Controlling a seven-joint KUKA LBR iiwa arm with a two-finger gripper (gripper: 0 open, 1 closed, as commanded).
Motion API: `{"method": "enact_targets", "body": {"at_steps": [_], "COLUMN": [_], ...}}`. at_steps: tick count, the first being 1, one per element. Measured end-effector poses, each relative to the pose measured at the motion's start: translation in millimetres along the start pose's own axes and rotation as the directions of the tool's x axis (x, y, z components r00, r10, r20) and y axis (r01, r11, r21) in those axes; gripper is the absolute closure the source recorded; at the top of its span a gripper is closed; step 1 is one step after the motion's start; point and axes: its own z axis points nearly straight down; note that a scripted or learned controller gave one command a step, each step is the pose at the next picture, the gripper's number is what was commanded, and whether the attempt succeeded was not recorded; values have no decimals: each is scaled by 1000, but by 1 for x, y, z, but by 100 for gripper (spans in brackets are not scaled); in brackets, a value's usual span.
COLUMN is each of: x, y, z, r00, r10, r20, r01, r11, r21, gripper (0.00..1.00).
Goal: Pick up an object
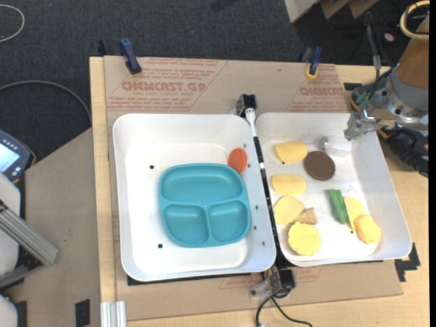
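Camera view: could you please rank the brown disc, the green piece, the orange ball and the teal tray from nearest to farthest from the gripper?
From the gripper:
1. Brown disc, right bin, upper middle.
2. Green piece, right bin, lower down.
3. Orange ball, left bin's right edge.
4. Teal tray, left bin's middle.

Reached in from the right edge of the view, grey arm (412,80) with its orange band uppermost and the wrist angled down and to the left. Ended in a metal gripper (359,122) that hung at the upper right, pointing down and leftward. Too small and blurred at the tip to tell more.
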Motion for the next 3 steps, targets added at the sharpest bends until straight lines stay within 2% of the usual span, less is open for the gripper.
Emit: {"method": "enact_targets", "body": {"at_steps": [2, 3], "x": [0, 193], "y": [2, -13], "z": [-21, -31], "r00": [1000, 1000], "r10": [-1, -12], "r20": [3, -20], "r01": [1, 13], "r11": [1000, 1000], "r21": [-7, 28], "gripper": [100, 100]}}
